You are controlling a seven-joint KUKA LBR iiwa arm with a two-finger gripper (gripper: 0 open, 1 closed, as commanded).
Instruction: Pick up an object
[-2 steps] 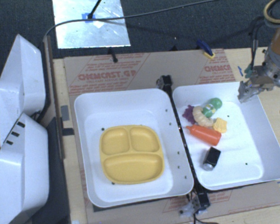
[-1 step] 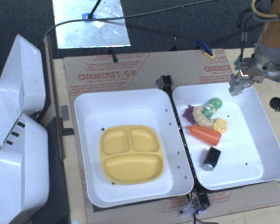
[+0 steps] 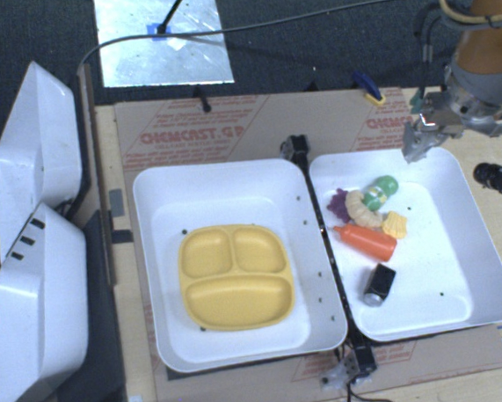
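The right bin [image 3: 468,254] holds a small heap of toys: an orange carrot [image 3: 367,240], a green round piece [image 3: 381,188], a purple piece [image 3: 337,203], a beige knobbly piece [image 3: 361,211] and a yellow corn-like piece [image 3: 395,224]. A black-and-silver cylinder [image 3: 380,283] lies nearer the front of that bin. My gripper [image 3: 416,148] hangs over the bin's back right corner, up and to the right of the heap and apart from every object. Nothing shows between its tips.
The left bin [image 3: 170,327] carries a yellow divided plate [image 3: 236,275]. A black clamp [image 3: 295,146] joins the bins at the back. White housings [image 3: 37,225] stand at the far left. A blue-and-yellow clip [image 3: 369,90] lies on the cardboard behind the right bin.
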